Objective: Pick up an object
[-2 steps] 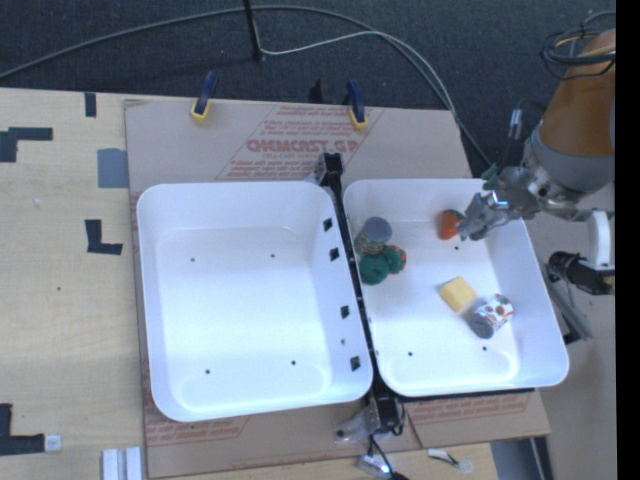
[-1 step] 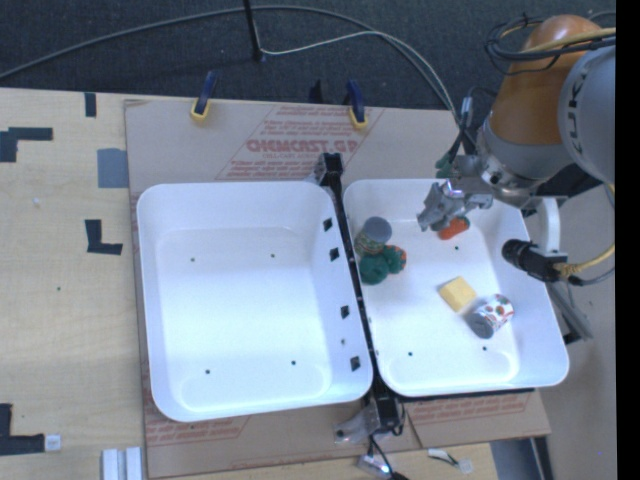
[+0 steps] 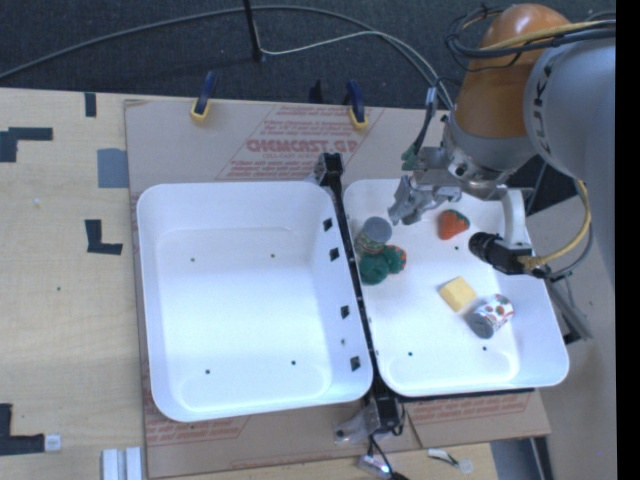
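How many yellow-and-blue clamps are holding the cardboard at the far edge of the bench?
2. One clamp sits at the cardboard's far-left corner, the other clamp further right, above the bins' divide. The arm may hide more.

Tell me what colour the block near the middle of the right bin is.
The block is pale yellow, seen in the camera view.

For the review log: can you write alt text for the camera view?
The pincer hangs above the right bin, near a grey cup and a green toy. A strawberry, a yellow block and a grey-and-red object lie further right.
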`<state>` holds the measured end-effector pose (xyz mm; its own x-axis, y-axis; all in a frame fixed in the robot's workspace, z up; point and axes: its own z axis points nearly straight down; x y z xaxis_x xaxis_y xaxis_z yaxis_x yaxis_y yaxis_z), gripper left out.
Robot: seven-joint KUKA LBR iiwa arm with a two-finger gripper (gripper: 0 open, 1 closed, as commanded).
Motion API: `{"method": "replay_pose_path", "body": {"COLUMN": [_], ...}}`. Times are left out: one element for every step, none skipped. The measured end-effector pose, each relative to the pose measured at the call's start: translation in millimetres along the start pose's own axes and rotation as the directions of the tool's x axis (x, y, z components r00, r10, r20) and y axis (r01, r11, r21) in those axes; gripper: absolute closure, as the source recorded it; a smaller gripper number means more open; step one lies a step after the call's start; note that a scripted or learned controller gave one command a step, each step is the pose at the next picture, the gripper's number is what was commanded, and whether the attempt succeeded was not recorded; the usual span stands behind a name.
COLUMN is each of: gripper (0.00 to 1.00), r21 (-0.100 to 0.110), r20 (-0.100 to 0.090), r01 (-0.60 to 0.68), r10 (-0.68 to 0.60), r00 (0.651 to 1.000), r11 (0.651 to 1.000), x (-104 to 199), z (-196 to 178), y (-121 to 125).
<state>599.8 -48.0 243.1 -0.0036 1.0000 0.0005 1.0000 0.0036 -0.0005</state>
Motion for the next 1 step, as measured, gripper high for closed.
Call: {"method": "replay_pose_path", "body": {"gripper": [1.0], "r21": [0.0], "r20": [0.0], "r01": [0.001], "r10": [-0.001], "r00": [1.0], "r11": [1.0], "x": [57.8], "z": [4.1], "y": [4.7]}}
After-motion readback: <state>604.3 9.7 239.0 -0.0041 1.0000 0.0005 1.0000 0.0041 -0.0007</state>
